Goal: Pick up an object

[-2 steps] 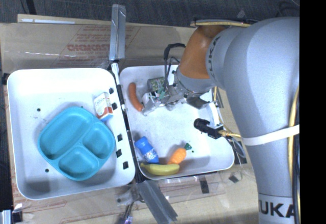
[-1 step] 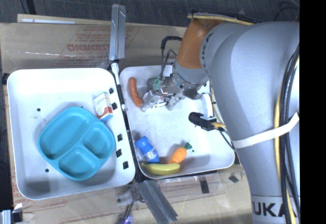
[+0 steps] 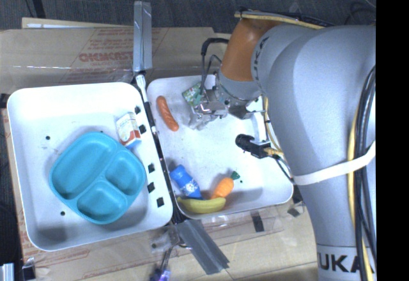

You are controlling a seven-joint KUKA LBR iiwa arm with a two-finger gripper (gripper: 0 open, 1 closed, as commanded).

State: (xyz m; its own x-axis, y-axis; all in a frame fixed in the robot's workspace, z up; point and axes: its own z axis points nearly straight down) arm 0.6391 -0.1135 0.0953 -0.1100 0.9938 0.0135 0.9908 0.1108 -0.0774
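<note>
The gripper (image 3: 199,115) is down in the right bin (image 3: 268,193), at its far end, and whether it is open or closed cannot be told from this angle. A small green packet (image 3: 191,93) sits touching it, and a sausage (image 3: 167,113) lies just to the left. At the near wall a banana (image 3: 202,204), a carrot (image 3: 223,186) and a blue bottle (image 3: 184,181) huddle together. The left bin (image 3: 38,107) carries a blue divided tray (image 3: 97,176) and a small carton (image 3: 128,128).
</note>
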